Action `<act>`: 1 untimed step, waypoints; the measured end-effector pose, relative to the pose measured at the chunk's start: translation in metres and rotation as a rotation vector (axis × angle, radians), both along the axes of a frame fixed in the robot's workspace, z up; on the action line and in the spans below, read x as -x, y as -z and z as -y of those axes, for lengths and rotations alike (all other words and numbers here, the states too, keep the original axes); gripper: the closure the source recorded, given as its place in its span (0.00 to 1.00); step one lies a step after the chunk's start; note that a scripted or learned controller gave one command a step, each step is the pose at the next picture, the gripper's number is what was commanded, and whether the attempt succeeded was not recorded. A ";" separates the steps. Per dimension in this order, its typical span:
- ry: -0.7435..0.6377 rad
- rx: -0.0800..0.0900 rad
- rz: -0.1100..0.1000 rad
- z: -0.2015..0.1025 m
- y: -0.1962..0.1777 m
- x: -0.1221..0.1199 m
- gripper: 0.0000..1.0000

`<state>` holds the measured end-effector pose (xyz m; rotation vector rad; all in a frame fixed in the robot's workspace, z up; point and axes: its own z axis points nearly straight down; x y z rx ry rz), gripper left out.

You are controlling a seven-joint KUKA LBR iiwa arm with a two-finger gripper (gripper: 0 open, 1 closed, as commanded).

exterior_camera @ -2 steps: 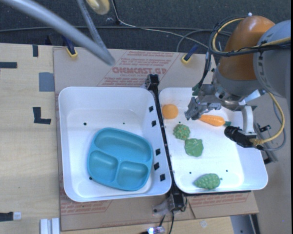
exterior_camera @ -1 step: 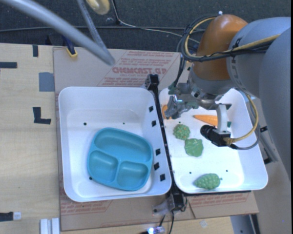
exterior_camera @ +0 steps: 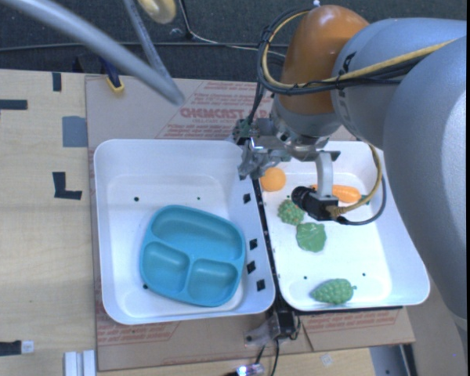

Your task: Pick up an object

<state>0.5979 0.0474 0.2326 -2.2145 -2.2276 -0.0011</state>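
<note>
Landmark: the right bin [exterior_camera: 407, 276], one of two shallow white bins set side by side.

- Arm: grey, with an orange band, reaching in over the right bin's far end. Gripper [exterior_camera: 260, 163] low over that bin's far-left corner, at the divide between the bins. Whether it is released or clenched cannot be told from this angle; nothing is visibly held.
- Orange ball [exterior_camera: 273, 179]: in the right bin's far-left part, just beside the gripper, resting on the floor. Judged the likeliest target.
- Orange carrot-like piece [exterior_camera: 345, 193]: in the right bin, toward its far side, partly behind the black wrist fitting.
- Green leafy piece [exterior_camera: 291, 211]: near the right bin's middle, on its left side.
- Green leafy piece, second [exterior_camera: 312, 236]: just nearer than the first.
- Green bumpy piece [exterior_camera: 332, 291]: at the right bin's near end.
- Blue divided plate [exterior_camera: 193, 255]: in the neighbouring bin, left of the right bin.

Progress: approach made; no object lifted. Grasp and lift remain.
</note>
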 end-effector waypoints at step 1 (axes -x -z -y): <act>0.000 0.002 -0.002 -0.052 0.018 -0.014 1.00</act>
